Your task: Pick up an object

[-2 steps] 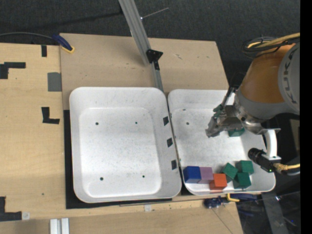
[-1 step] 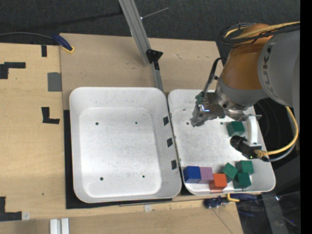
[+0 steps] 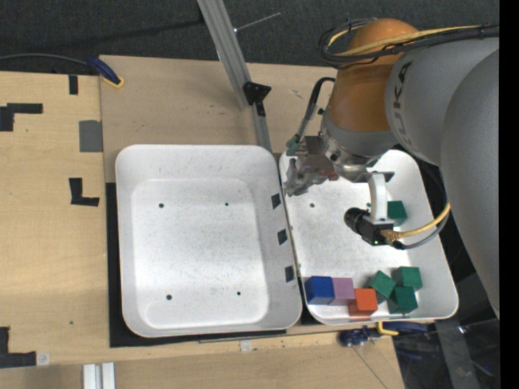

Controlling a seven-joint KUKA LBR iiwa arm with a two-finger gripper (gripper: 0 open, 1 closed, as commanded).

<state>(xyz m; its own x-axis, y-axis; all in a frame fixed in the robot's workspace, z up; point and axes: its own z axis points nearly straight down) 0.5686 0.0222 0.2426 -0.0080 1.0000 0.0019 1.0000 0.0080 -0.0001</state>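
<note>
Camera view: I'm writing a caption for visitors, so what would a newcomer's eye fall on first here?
First the big grey arm with its orange band, reaching in from the right over the right bin. Next the blocks clustered along that bin's near edge: blue, purple, orange and several green, with one more green block apart near the wrist. The left bin lies bare white beside it.

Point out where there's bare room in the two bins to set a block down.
The left bin offers bare floor wall to wall. In the right bin, bare floor lies between the tool and the block cluster: blue block, orange block, green blocks. The near edge is crowded.
</note>
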